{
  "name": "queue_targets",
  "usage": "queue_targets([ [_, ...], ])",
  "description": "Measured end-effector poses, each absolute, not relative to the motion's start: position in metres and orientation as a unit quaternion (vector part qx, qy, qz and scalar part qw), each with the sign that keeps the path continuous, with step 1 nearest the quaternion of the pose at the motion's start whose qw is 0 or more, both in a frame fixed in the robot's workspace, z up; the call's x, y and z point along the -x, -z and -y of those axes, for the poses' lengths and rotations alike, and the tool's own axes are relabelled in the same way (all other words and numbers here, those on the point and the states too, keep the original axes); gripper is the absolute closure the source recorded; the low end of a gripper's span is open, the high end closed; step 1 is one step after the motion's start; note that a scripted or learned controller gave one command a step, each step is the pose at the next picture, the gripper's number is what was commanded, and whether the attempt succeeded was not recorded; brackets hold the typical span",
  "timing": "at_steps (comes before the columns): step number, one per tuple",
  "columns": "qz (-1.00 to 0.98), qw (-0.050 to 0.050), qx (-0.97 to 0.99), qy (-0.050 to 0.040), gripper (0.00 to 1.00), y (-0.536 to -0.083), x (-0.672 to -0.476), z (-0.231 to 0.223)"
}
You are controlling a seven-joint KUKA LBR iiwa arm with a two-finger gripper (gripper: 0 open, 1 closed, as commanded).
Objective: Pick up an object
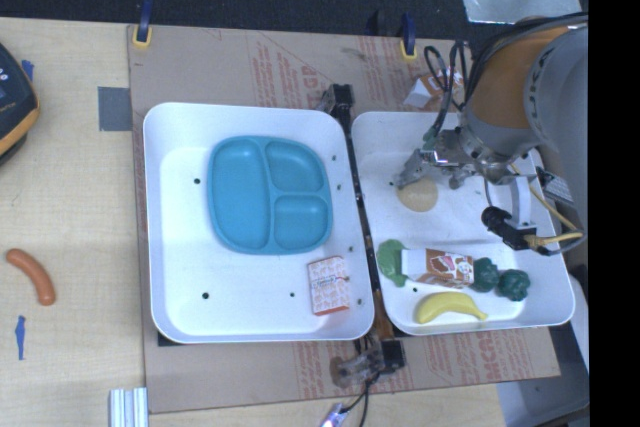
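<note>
While the grey arm (520,85) reaches in over the right bin (385,140), the left bin (165,215) holds a blue divided plate (268,193) and a small red-and-white packet (329,284). Along the right bin's near side lie a green-capped tube (432,266), a banana (448,309) and a dark green broccoli piece (514,284). The gripper (432,167) sits just above a tan round lump (419,196); whether it is open or closed I cannot tell.

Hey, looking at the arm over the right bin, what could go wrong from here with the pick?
The gripper sits right above the round tan object, which looks smooth and might roll or slip away. That object lies near the right bin's inner wall, so the descent could clip it. The loose cables by the wrist may also snag.
</note>
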State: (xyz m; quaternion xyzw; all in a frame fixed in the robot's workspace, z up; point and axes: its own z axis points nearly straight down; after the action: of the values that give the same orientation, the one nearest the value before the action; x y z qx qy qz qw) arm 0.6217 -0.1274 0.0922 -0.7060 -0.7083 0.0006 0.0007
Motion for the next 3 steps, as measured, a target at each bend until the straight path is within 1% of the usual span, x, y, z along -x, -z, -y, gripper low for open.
queue_targets([
  [1,0.709,0.001,0.705,-0.0017,0.0,-0.092,-0.605,0.11],
  [2,0.71,0.0,0.705,-0.0013,1.0,-0.104,-0.606,0.111],
  [3,0.71,0.0,0.705,-0.0014,0.0,-0.104,-0.606,0.111],
])
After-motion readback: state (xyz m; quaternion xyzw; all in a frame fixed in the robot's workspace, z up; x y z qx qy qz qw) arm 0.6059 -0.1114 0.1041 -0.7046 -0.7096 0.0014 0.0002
